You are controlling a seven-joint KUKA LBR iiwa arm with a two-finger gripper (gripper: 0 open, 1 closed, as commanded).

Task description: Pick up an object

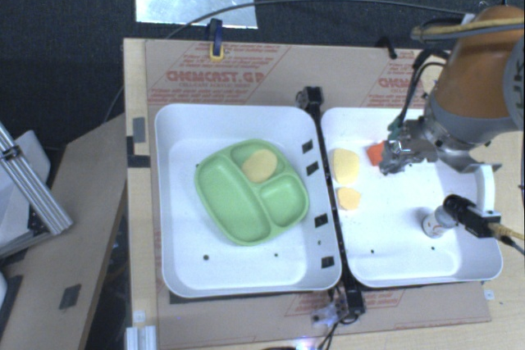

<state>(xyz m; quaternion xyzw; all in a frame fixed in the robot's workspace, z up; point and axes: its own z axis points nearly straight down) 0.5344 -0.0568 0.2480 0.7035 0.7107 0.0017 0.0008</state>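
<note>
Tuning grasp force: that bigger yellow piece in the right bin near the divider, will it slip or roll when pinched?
The larger yellow piece looks smooth and rounded, so it may slip from a two-finger pinch. It seems to lie flat on the right bin floor, so rolling looks unlikely. It looks small and probably light; a push from the gripper would likely slide it.

A single fixed camera sits high above the table and looks down at a slant, taking in both white bins: the left bin and the right bin. The near table edge runs along the bottom, dark floor lies at the far top. The arm enters from the right, fairly close under the lens.
</note>
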